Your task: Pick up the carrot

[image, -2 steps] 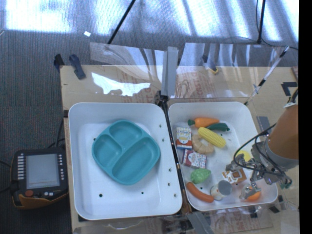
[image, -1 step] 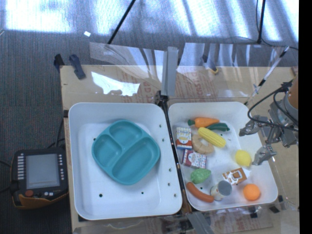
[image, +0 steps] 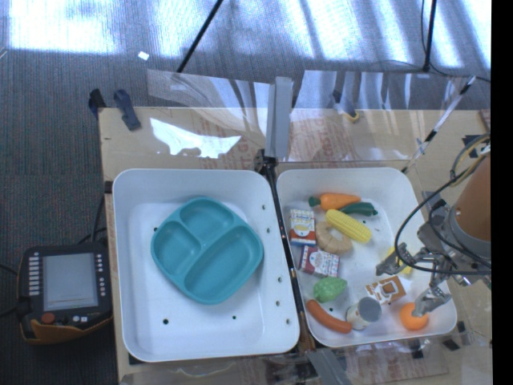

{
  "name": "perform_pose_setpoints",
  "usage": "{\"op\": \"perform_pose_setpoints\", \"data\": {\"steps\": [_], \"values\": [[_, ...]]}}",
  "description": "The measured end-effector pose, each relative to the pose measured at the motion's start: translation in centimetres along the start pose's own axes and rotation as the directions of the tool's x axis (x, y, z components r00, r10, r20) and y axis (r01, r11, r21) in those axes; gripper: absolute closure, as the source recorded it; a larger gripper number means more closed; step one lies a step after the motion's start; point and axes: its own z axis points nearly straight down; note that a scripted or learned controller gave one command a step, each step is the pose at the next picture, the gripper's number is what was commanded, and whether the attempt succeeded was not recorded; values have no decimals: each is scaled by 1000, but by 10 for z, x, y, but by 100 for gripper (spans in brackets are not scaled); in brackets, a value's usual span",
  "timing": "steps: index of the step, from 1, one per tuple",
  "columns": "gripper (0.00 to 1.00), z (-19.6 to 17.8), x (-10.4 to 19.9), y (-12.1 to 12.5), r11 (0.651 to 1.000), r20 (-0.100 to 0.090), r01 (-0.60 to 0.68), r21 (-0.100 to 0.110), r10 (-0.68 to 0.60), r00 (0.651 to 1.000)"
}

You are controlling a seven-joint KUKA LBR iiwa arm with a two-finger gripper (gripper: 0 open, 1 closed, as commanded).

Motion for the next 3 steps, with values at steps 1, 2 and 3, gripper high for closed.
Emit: {"op": "perform_pose_setpoints", "data": {"steps": [1, 2, 3], "values": [[0, -216, -3, 0, 995, 9, 103, 12, -103, 995], [0, -98, -7, -5, 936, 2, 353, 0, -353, 936], [0, -34, 8, -13, 820, 1, 573, -1, -573, 820]]}}
